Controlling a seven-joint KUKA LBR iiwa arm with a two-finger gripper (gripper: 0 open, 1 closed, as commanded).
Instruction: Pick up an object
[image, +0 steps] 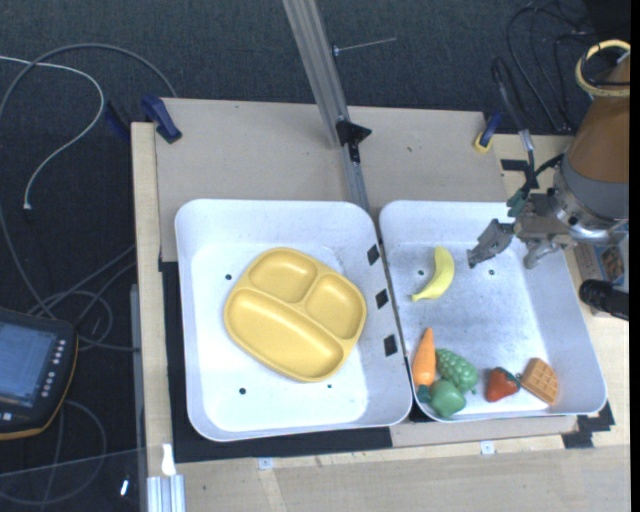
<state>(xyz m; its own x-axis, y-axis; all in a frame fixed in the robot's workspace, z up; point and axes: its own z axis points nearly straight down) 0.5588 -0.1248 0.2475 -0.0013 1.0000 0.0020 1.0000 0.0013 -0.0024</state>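
Grey arm (590, 190), orange band, black cables, metallic grey hand (512, 248).

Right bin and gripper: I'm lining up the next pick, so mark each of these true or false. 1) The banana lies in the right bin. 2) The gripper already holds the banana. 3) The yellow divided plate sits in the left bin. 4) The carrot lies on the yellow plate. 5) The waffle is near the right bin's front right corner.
1) True: the banana lies in the right bin, in its upper half.
2) False: the gripper is open to the banana's right, with nothing between its fingers.
3) True: the yellow plate rests in the left bin.
4) False: the carrot lies in the right bin, beside the green vegetables.
5) True: the waffle lies there, next to the strawberry.
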